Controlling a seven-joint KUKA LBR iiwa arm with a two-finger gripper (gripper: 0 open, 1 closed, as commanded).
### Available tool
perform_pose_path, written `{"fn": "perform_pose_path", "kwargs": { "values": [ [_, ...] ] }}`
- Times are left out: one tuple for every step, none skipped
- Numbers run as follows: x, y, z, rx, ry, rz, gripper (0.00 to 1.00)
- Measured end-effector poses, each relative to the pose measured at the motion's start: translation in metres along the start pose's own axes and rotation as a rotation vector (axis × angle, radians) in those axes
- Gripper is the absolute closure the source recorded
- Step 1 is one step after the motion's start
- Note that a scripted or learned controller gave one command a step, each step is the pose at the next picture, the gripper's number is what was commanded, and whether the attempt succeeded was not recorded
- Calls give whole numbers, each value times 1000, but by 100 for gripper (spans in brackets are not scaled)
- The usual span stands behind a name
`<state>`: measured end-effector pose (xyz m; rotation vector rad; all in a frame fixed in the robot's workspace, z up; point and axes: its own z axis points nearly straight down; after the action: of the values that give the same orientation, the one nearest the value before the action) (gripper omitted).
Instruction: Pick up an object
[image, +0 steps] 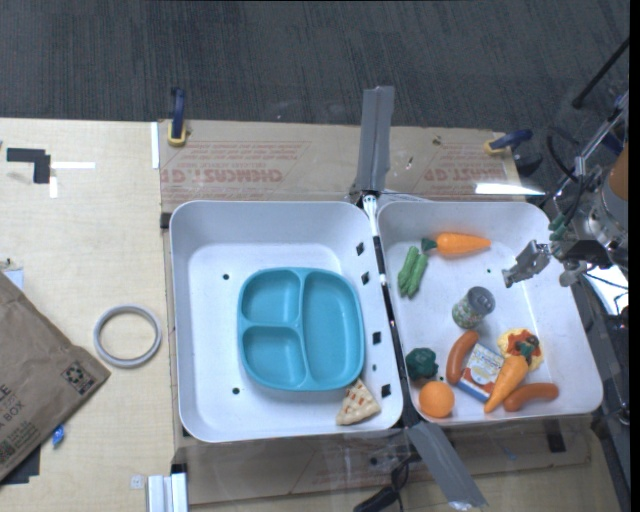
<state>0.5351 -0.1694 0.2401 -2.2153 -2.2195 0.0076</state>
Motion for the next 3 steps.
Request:
{"fn": "perform_pose_path", "kwargs": {
  "values": [
    [35,6,126,-1,0,-174,0],
    [56,-57,150,-2,0,-183,0],
    [54,-57,144,1,2,-178,100]
  ]
}}
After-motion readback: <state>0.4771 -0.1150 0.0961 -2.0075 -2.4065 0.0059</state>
